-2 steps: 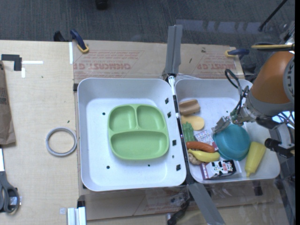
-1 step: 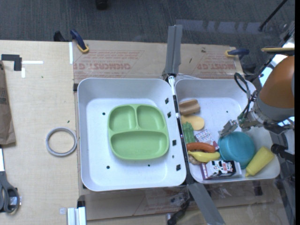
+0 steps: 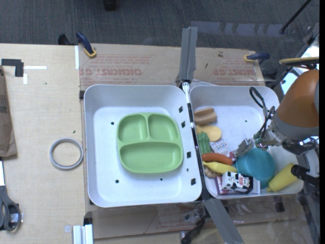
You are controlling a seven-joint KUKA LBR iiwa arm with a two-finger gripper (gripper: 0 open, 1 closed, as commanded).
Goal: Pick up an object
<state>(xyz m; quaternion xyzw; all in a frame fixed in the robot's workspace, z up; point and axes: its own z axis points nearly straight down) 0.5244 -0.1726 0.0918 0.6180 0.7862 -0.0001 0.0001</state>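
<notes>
Over the right bin (image 3: 238, 93) I have the tool (image 3: 245, 146) low, just beside the teal bowl (image 3: 256, 165) — whether it is spread or pinching, I cannot tell. Nothing looks lifted; the hot dog (image 3: 205, 115), carrot (image 3: 217, 158) and yellow bottle (image 3: 282, 177) lie among the clutter — the pick remains undone.

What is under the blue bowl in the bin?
The blue bowl lies on a black-and-white book in the right bin, with a yellow bottle beside it. Whatever sits right beneath the bowl is covered.
</notes>
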